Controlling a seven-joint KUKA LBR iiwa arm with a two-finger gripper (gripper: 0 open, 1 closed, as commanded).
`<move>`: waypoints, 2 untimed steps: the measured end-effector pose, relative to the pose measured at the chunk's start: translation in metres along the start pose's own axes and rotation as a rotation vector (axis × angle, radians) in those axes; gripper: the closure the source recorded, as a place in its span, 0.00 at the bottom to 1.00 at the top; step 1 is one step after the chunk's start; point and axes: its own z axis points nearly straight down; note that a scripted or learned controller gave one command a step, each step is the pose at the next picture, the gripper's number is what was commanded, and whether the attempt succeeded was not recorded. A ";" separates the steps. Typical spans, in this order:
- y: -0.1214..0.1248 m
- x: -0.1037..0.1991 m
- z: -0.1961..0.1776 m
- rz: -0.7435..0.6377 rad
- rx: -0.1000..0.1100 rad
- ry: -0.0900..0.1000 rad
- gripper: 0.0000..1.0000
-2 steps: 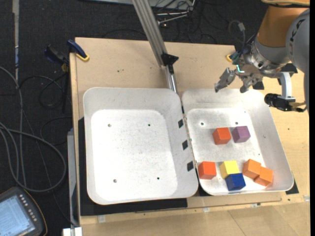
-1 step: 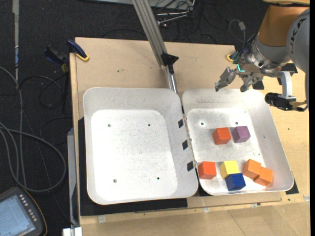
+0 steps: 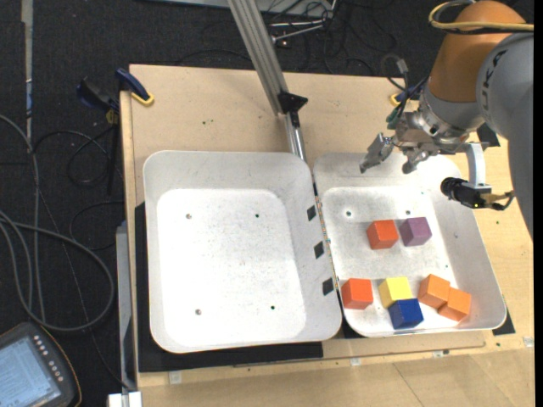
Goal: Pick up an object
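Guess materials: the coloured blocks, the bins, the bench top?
Coloured blocks, e.g. the purple block: probably painted wood or foam, going by the flat matte colour and crisp edges; can't say which. Right bin and left bin: likely moulded plastic, white, speckled, with rounded corners. Bench top: looks like unfinished fibreboard or plywood, tan and dull.

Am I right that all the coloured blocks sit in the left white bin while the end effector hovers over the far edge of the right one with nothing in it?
Not quite: the camera view shows the blocks, such as the purple cube and blue cube, in the right white bin, not the left. The open end effector does hover empty over that bin's far edge.
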 end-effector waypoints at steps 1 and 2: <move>0.000 0.005 0.044 0.000 0.001 0.000 0.00; 0.000 0.006 0.092 -0.001 0.001 0.000 0.00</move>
